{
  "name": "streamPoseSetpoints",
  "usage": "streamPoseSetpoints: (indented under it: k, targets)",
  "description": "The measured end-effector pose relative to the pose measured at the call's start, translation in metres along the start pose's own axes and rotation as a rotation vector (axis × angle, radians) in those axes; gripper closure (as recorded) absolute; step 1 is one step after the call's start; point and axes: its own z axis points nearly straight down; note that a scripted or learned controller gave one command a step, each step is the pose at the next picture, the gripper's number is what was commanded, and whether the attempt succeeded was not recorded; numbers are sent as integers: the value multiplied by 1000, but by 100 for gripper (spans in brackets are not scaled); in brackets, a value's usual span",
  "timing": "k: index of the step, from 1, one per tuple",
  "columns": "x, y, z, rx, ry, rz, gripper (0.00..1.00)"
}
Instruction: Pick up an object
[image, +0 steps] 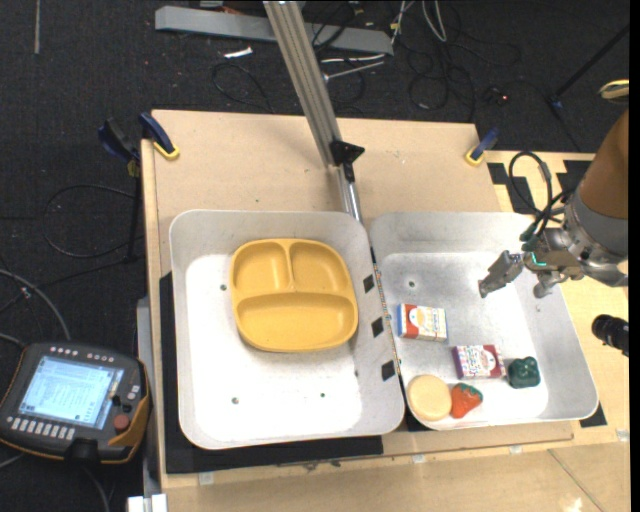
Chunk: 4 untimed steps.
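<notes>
Your gripper (522, 272) hovers with its fingers open and empty over the right bin (440, 240); the purple box (477, 361) lies below-left, long axis across the view.

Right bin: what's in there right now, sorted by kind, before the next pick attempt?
Small boxes: 2, the white and blue box and the purple box
Round pale item: 1
Red item: 1
Dark green item: 1
Total: 5, all lying in the right bin
</notes>
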Motion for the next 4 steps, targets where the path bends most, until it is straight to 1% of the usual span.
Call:
streamPoseSetpoints:
  k: [1, 2, 3, 4]
  targets:
    - [0, 0, 0, 0, 0, 1, 0]
    - [5, -9, 49, 5, 1, 2, 0]
    - [7, -8, 93, 4, 1, 2, 0]
    - [8, -6, 143, -2, 2, 4, 0]
